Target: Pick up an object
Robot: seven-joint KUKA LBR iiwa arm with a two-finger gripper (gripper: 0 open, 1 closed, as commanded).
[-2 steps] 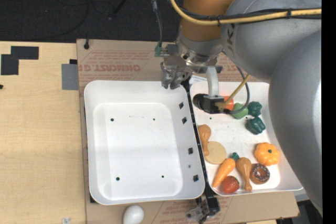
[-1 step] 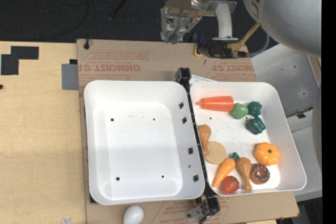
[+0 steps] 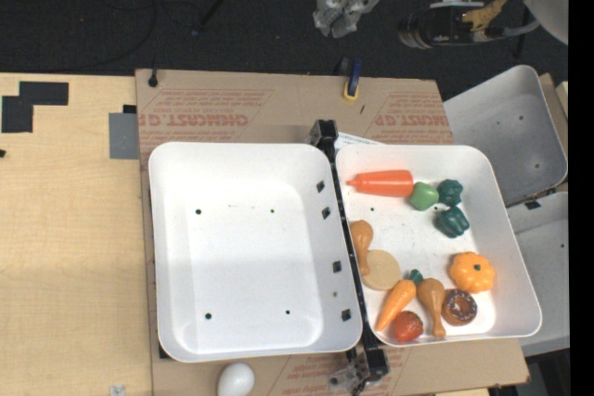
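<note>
The right white bin holds several toy foods: a long orange carrot, a light green pepper, two dark green pieces, a small pumpkin, a chocolate donut, a drumstick, a second carrot, a red tomato, a beige round biscuit and a tan piece. My gripper hangs high at the top of the view, beyond the far edge of the bins and well away from every item. Nothing visible hangs from it.
The left white bin sits beside the right one, with a black divider between them. A white egg lies on the cardboard in front of the left bin. A grey metal panel stands at the right.
</note>
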